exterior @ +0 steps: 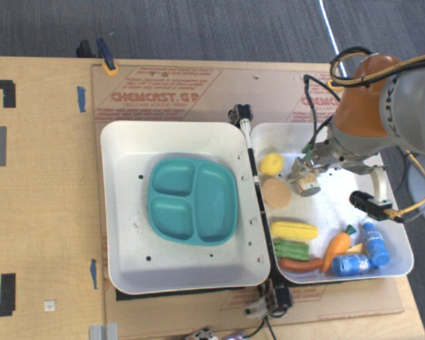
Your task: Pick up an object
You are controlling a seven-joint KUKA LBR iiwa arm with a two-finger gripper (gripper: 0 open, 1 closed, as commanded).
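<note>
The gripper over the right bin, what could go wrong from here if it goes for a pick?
The gripper hovers between the yellow lemon and the tan round piece, so it may nudge one while closing on the other. The lemon sits near the bin wall, which could block a finger. Both are rounded and might roll or slip out.

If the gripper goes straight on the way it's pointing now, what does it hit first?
Probably the tan round thing just past the gripper, which points left and down into the right bin. Depth is unclear, so it may meet the bin floor first.
</note>
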